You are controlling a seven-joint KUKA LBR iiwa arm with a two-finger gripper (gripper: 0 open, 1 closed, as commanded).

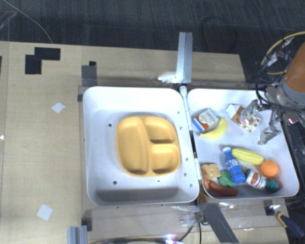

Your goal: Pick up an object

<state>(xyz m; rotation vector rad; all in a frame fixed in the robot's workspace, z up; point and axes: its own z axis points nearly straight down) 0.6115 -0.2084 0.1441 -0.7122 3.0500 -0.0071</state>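
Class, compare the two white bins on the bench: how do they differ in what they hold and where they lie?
The left bin holds a single yellow divided tray; the right bin holds many small items, among them a blue bottle, an orange and a corn cob. The left bin looks larger than the right bin. The gripper hangs over the right bin, not the left bin. Both are shallow, white and round-cornered.

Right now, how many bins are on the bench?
2. The left bin holds a yellow divided tray. The right bin holds a pile of toy food, with the gripper above its far right part. They sit side by side, touching along the middle.
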